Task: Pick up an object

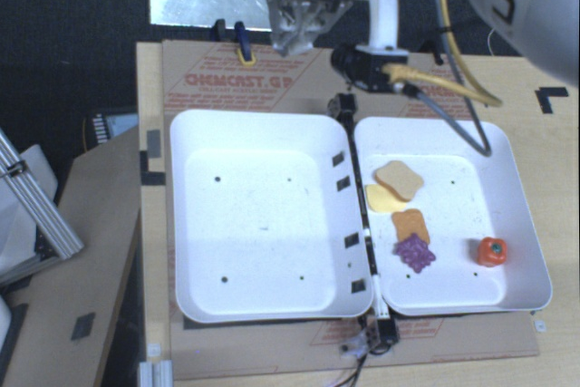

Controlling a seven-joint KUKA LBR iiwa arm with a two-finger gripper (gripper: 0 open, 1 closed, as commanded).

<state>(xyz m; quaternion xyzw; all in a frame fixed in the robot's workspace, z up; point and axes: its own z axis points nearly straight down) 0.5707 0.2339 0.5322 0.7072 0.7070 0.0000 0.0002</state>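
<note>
Five small toy foods lie in the right bin [521,195], all in its left and lower part. A tan bread slice [401,179] overlaps a yellow cheese slice [384,199] close to the wall shared with the left bin [195,222]. Just below them an orange cracker [411,223] touches a purple grape bunch [415,253]. An orange-red tomato [490,251] sits alone, well apart to the right.

The tomato looks the easiest pick: it stands clear of its neighbours and is plump enough to pinch, while the flat, overlapping pieces would likely slip. A good try would bring the fingers down one on each side of it.

The gripper [296,24] hangs high above the bench behind the left bin, far from the foods. Its fingers blur together there, so I cannot tell how far apart they are; nothing appears between them.
</note>
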